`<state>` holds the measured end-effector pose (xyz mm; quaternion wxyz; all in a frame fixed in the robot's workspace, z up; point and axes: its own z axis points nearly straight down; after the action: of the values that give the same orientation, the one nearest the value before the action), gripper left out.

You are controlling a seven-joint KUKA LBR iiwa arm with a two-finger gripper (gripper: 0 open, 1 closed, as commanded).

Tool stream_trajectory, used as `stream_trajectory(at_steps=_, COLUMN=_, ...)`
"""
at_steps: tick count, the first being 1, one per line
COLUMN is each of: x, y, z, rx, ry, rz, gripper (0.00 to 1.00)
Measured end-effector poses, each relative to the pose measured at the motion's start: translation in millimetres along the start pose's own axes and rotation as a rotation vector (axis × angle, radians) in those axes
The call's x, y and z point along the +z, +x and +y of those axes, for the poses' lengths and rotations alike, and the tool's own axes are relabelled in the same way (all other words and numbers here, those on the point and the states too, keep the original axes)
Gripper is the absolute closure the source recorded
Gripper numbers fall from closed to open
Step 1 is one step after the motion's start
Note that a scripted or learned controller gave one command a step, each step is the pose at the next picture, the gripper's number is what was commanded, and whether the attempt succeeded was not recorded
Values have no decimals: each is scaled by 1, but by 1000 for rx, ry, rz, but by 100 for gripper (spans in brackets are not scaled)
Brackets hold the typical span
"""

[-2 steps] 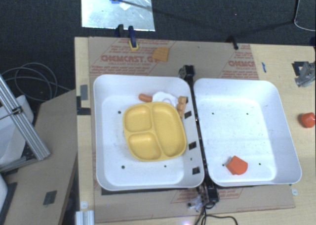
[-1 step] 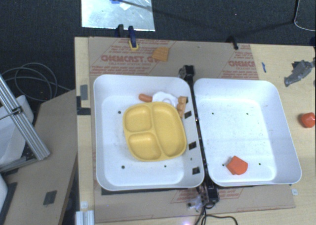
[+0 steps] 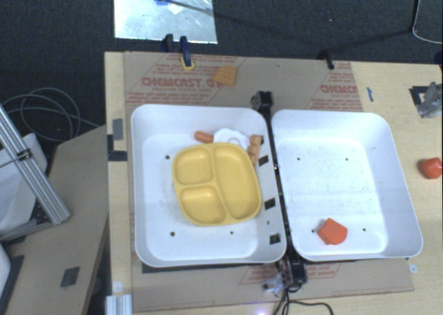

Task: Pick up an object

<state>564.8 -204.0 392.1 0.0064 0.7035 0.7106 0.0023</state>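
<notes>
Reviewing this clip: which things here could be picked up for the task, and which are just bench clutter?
Candidates, in the bins:
yellow divided plate
orange sausage-shaped piece
white cup
tan cork-like piece
orange block

Lying about, outside the bins:
tan block
orange object
blue-and-yellow clamp

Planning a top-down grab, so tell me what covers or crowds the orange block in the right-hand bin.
Nothing visible does. The orange block lies alone on the floor of the right bin, uncovered from above. Only the bin's near wall sits close by.
</notes>
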Motion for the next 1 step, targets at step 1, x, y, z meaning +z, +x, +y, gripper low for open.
stream_trajectory(at_steps=1, x=0, y=0, z=0, rx=0, ry=1, rz=0, gripper=0)
